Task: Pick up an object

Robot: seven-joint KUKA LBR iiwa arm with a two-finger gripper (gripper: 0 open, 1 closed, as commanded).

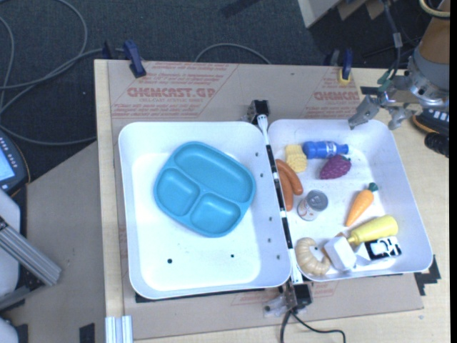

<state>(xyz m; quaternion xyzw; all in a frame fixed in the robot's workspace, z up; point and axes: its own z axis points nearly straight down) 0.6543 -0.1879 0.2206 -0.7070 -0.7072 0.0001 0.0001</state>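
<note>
Brown cardboard covers the tabletop (214,84), which carries two white bins. Left bin (143,263) holds a blue divided plate (205,188). Right bin (410,213) holds a sausage (289,179), corn (295,158), a blue bottle (323,148), purple grapes (335,166) and a carrot (360,204). At the tabletop's far right corner the hand (377,113) hangs spread, pinching nothing.

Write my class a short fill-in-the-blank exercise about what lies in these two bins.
1. The blue plate lies in the ___ bin.
2. The carrot is coloured ___.
3. The blue bottle lies next to the purple ___.
4. The gripper hovers over the right bin's ___ edge.

Missing words: left; orange; grapes; far
</note>
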